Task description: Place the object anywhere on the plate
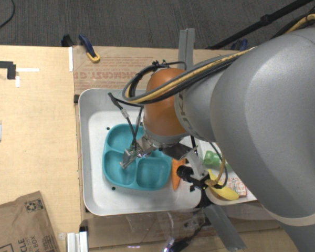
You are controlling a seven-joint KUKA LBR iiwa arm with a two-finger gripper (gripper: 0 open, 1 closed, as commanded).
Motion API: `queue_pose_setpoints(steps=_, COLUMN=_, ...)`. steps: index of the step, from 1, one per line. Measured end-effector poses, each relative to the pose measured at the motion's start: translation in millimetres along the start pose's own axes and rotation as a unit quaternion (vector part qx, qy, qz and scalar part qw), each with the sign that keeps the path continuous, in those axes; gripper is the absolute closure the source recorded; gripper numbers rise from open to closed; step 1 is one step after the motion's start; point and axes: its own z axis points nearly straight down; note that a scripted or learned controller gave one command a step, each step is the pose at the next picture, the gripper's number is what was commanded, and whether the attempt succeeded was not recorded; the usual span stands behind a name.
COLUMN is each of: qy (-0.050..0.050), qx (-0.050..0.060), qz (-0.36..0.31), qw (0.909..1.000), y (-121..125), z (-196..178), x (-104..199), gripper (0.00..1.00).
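One teal plate (118, 164), one carrot (177, 176), one banana (224, 192), one bin (89, 140).

A yellow banana (224, 192) lies near a green toy (212, 158). A blue and yellow clamp (88, 48) sits on the bench edge. A brown cardboard box (21, 226) lies at the corner

- We take this for a robotics lab or test cell, not a home.
- We see a large grey industrial arm (262, 119) with an orange band (163, 101) and loose cable bundles (199, 72) running along it.
- The desk (31, 140) is bare plywood, with a blue-and-yellow clamp (89, 49) at its edge and black tape marks (5, 68) on top.
- We note a shallow white bin (94, 151) set into it, flattened cardboard (21, 224) beside it, and grey office carpet (94, 9) behind.
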Motion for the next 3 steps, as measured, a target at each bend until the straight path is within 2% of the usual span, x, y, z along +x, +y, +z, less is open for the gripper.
queue_pose_setpoints(steps=1, qy=0.004, qx=-0.001, qz=-0.002, qw=1.0, y=2.4, z=-10.1, x=3.7, gripper=1.0)
queue_pose_setpoints(steps=2, qy=0.0, qx=0.003, qz=-0.089, qw=0.996, y=-11.6, z=-50.4, x=56.3, gripper=1.0)
queue_pose_setpoints(steps=3, qy=0.0, qx=0.002, qz=0.05, qw=0.9987, y=-21.9, z=0.3, x=78.0, gripper=1.0)
